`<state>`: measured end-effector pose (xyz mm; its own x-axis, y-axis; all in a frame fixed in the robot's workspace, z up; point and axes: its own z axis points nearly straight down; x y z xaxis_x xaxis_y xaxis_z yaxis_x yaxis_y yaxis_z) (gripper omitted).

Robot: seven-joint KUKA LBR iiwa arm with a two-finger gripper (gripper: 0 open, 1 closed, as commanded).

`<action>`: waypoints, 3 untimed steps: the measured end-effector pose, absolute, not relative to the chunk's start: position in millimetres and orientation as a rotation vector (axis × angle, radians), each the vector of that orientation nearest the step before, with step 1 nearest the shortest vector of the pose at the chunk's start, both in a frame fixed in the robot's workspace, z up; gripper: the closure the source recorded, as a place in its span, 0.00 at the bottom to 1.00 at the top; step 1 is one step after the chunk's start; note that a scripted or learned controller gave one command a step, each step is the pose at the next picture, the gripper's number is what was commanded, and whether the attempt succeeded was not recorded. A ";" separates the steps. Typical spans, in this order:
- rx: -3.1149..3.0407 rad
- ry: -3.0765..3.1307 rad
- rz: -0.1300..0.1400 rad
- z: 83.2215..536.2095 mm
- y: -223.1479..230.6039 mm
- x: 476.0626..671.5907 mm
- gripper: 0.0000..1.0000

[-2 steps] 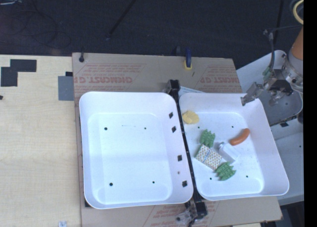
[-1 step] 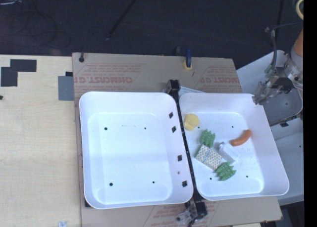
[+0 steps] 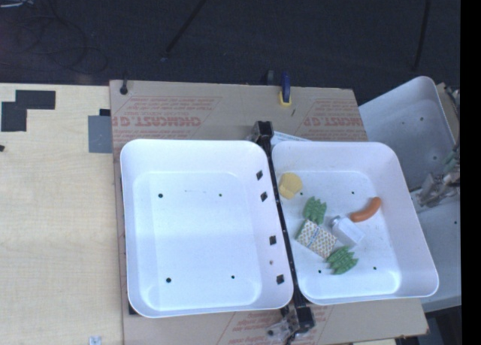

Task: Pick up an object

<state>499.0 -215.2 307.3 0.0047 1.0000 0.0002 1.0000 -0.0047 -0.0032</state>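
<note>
The right white bin (image 3: 409, 208) holds several small objects. A yellow round piece (image 3: 290, 184) lies near its upper left corner. Below it is a green leafy piece (image 3: 315, 209). An orange sausage shape (image 3: 366, 210) lies toward the middle right, with a small white block (image 3: 346, 230) just below and left of it. A checkered packet (image 3: 317, 238) rests left of the block, and a second green leafy piece (image 3: 342, 261) sits nearest the front wall.
The left white bin (image 3: 139, 223) stands beside the right one, joined along a black divider with clips (image 3: 271, 208). Both rest on a cardboard sheet (image 3: 188, 114). A grey metal plate (image 3: 409, 114) rises at the right, and light wooden bench (image 3: 52, 216) spreads to the left.
</note>
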 end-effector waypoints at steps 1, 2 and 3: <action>-2.202 -2.230 -0.002 282.0 -83.9 526.2 1.00; -2.210 -2.229 -0.002 318.3 -12.7 492.6 1.00; -2.221 -2.233 -0.017 466.4 38.4 519.0 1.00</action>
